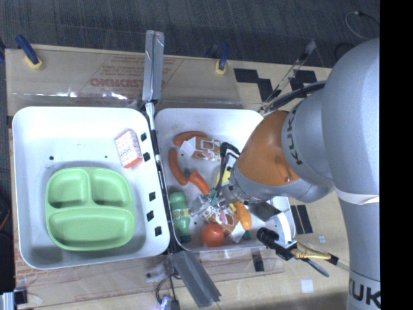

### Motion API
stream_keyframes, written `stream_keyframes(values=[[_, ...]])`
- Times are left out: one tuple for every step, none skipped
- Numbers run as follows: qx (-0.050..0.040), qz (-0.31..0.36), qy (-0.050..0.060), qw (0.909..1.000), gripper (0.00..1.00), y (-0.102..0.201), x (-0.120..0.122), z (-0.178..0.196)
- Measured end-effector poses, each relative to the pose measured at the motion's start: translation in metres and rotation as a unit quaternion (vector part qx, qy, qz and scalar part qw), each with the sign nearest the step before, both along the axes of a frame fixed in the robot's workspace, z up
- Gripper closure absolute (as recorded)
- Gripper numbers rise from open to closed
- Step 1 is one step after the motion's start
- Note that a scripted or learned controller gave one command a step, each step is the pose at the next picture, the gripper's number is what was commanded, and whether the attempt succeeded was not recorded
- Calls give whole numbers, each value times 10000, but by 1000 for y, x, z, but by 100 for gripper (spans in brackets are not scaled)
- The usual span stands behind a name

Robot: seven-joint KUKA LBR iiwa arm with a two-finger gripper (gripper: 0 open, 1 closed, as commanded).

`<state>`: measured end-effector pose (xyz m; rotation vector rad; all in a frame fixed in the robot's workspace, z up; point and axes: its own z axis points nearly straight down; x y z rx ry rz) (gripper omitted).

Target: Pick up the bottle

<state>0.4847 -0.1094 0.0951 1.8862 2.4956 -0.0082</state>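
Note:
The bottle (179, 212) is green and lies in the right bin (193, 118) against its left wall, near the front. My gripper (216, 199) hangs low over the clutter in the middle of that bin, to the right of the bottle and apart from it. The orange wrist band and grey arm cover much of the bin's right half and hide the gripper's body.
Around the gripper lie a red tomato (212, 236), orange sausage-like pieces (176, 165), an orange carrot-like piece (244, 217) and a printed wrapper (205, 148). The left bin (39, 128) holds a green divided tray (90, 206) and a small red-and-white carton (128, 148).

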Motion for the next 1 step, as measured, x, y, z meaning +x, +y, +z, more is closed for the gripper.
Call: stream_keyframes(values=[[-21,274,-69,9996,0,4,-2,2]])
